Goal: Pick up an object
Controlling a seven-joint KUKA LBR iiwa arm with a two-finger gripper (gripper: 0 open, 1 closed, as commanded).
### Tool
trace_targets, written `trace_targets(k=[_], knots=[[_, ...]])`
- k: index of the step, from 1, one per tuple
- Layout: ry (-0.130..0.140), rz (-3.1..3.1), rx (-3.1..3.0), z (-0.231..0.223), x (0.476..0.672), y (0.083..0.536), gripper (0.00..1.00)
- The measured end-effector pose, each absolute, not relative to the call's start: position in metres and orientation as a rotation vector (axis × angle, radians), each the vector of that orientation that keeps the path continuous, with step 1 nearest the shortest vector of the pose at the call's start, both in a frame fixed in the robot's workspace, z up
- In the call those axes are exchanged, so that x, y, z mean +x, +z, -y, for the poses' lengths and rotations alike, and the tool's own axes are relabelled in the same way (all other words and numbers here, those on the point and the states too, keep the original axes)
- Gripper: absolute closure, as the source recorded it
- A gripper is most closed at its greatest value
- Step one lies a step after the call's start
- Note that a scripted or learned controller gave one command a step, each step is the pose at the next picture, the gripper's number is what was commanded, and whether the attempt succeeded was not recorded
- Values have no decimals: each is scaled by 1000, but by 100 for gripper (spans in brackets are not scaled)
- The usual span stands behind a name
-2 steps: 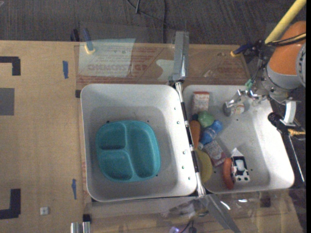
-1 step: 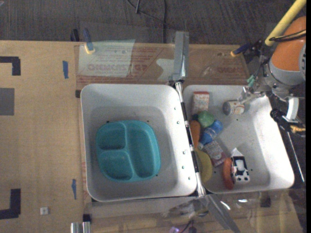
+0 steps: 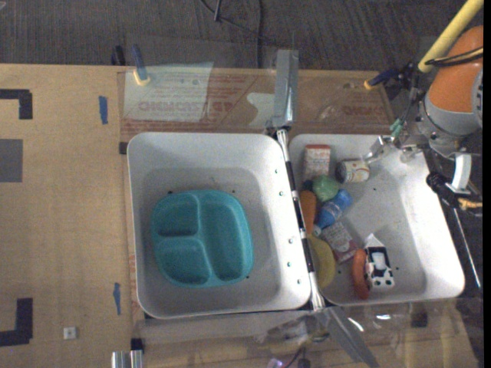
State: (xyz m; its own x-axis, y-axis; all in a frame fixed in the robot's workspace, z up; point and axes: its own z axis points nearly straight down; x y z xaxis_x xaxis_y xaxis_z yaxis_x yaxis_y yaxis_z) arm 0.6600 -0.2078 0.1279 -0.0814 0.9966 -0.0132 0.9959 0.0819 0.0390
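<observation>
worktop (image 3: 61,205): one, tan, filled most of the frame, with black and blue tape marks toward the left edge

bins: two, side by side. left bin (image 3: 153,152) sat mid-frame, right bin (image 3: 430,228) on the right half

arm (image 3: 456,90): one, grey with the orange band, parked at the upper right of the frame above the right bin's far corner

jaws: honestly couldn't tell if they were spread or pressed together, the end of the arm was a blur of cables and metal up there. Nothing visibly pinched

teal plate (image 3: 201,238): one, three compartments, alone in the left bin, lower middle

pile: all the pickable stuff was crammed along the right bin's left wall, centre-right of the frame

count of small stuff: one white carton (image 3: 317,162), one tin can (image 3: 354,172) on its side, one green lump (image 3: 326,187), one blue bottle-ish thing (image 3: 333,209), one orange carrot-like piece (image 3: 308,204), one yellow banana shape (image 3: 323,261), one dark packet (image 3: 338,240), one red-orange piece (image 3: 360,271), one black-and-white block (image 3: 378,265)

risk 1: my guess, things touched and overlapped so much that a grab would likely nudge a neighbour or catch two at once

risk 2: several sat tight to the bin wall, so one finger could hit the wall instead of sliding in

risk 3: the can looked round and free to roll, probably squirts away if pinched off-centre

risk 4: the plate looked flat and wide, likely too broad to grip except at the rim
</observation>
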Motion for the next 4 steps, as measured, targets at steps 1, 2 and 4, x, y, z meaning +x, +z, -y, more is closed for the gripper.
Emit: trace_targets(k=[1,2,4], knots=[[2,-2406,2011,209,639,153,0],[1,-1612,2693,222,667,405,0],[0,-1840,2548,173,530,143,0]])
